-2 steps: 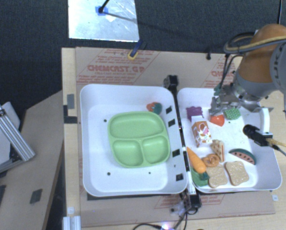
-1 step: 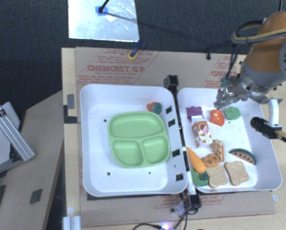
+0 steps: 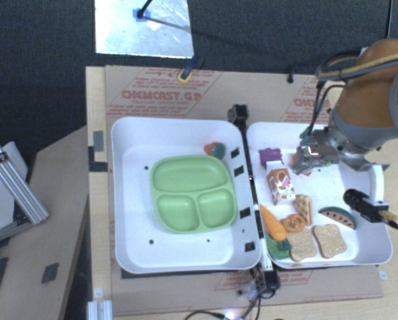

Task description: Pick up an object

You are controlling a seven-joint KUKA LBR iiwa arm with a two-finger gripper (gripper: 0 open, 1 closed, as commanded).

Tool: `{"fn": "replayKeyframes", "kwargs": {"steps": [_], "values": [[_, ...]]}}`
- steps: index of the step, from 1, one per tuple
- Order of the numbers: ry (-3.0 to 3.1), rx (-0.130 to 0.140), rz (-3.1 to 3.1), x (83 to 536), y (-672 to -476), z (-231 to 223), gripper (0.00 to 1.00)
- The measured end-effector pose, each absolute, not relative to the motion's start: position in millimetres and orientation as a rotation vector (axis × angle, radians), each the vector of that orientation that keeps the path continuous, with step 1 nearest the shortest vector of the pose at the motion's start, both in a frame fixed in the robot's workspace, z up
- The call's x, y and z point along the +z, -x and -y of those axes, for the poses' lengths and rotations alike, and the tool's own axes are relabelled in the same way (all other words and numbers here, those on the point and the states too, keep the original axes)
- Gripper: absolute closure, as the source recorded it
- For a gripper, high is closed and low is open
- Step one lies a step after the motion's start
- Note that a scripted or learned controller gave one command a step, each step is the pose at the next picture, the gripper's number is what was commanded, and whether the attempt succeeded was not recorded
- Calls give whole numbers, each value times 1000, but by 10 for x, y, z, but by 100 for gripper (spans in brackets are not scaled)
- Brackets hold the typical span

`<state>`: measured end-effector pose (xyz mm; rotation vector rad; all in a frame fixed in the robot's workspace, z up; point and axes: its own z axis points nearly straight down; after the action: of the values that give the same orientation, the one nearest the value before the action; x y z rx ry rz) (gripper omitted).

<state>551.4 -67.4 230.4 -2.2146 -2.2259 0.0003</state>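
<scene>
Inspector: Report the position of your jaws and what they carry

Arm: They hang over the back of the right shallow white plastic bin, near its far wall. I cannot tell how far apart they stand, and I see nothing between them, so I claim no hold

Inspector: Where are the candidate objects?

Arm: All in that right bin. A small purple block toy lies just left of my jaws; a red and white carton-shaped toy sits just in front of them. Further forward are an orange plastic carrot, a brown pretzel piece, two tan toast slices and a watermelon wedge. The left white bin holds a green divided plastic plate

Inspector: Risks from here?

Arm: My judgement: a descent from this spot may land between the purple block and the carton, closing on neither. The carton is tilted and could topple or slide out. The front pieces lie crowded, some touching, so a grasp there might nudge neighbours or catch two. The toast lies flat and could slip
</scene>
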Motion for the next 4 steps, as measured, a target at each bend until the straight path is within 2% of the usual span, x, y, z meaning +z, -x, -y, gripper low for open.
{"fn": "replayKeyframes", "kwargs": {"steps": [2, 4], "values": [[2216, -2, 2228, 2340, -5579, 636, 100], [2220, 0, 2223, 2152, -5578, 675, 100]]}}
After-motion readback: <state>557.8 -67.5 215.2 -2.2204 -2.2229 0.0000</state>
